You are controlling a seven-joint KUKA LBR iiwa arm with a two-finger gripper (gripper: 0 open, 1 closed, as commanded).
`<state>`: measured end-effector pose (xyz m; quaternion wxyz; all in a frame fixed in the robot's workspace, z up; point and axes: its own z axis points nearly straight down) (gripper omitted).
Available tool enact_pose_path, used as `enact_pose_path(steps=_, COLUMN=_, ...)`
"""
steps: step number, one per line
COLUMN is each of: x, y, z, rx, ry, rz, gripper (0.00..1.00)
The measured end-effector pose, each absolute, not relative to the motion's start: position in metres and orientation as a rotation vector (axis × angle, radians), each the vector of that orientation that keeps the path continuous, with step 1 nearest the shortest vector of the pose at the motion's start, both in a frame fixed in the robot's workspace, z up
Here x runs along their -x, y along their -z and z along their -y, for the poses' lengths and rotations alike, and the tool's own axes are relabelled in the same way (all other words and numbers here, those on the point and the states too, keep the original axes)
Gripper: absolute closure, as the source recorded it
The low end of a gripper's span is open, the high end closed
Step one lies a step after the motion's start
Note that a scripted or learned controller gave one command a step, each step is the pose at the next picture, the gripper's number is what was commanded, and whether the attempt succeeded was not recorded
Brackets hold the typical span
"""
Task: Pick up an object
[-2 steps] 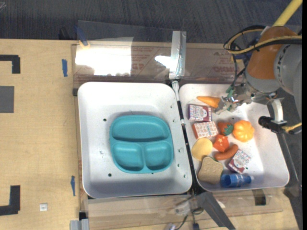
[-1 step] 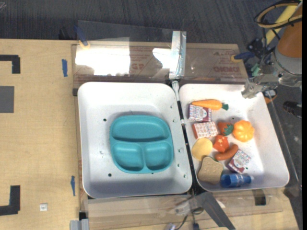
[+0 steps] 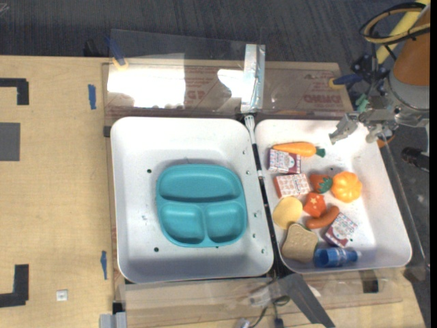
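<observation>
Gripper [image 3: 360, 127] sits over the right bin's [image 3: 395, 203] far right corner, fingers spread wide, holding nothing. Nearest item is the toy carrot [image 3: 295, 149], lying flat near the bin's far edge, long axis left-right, green top pointing right toward the gripper. Teal divided tray [image 3: 201, 203] in the left bin [image 3: 130, 183].

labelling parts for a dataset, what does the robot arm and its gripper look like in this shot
The arm enters at the top right: a grey body with a rounded orange band. A looped yellow cable with black wiring arcs above it. The gripper is pale grey metal with small teal fittings near its base, and it ends in two thin fingers over the right bin.
</observation>
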<state>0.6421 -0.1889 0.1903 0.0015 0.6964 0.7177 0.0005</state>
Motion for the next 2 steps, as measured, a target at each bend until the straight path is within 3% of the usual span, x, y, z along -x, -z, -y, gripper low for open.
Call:
enact_pose_path(steps=1, x=-0.613, y=-0.098, z=0.212, rx=-1.978, ry=-0.017, rz=-2.438, gripper=0.0)
enact_pose_path(steps=2, x=-0.661, y=-0.087, z=0.135, rx=-1.914, ry=-0.007, rz=-2.486, gripper=0.0)
